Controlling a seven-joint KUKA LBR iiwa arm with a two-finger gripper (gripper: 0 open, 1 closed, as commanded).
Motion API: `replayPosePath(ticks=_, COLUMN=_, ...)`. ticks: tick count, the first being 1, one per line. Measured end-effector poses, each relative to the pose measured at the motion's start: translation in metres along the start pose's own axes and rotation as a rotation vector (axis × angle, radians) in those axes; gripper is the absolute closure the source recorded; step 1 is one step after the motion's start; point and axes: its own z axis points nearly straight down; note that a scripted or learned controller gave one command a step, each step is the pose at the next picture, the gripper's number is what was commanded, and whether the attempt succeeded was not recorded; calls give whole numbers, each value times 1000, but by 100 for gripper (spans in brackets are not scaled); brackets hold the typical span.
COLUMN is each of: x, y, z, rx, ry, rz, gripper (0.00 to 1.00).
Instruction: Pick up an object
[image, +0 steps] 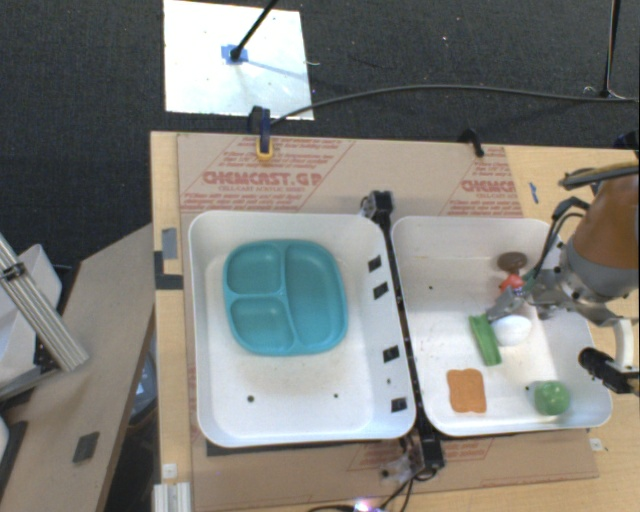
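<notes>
Nearest, an orange slab (466, 390) and green ball (550, 397) lie untouched below the pincer (513, 305), which hovers low over a white object (513, 329), grip state unclear, nothing lifted.

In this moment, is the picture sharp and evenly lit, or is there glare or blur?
Camera view: lighting is soft and even, with faint shadows inside the left bin; the teal plate is sharp; small items near the gripper look slightly soft; no strong glare.

White ball (513, 329) beside green stick (485, 339)
</notes>
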Motion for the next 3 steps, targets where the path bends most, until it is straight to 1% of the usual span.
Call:
replayPosePath(ticks=1, x=0, y=1, z=-9, rx=-1, ry=0, rz=1, gripper=100)
replayPosePath(ticks=2, x=7, y=-4, z=-58, rx=0, ry=1, rz=-3, gripper=100)
replayPosePath(ticks=3, x=3, y=-12, z=-114, rx=-2, ry=-1, rz=-2, gripper=100)
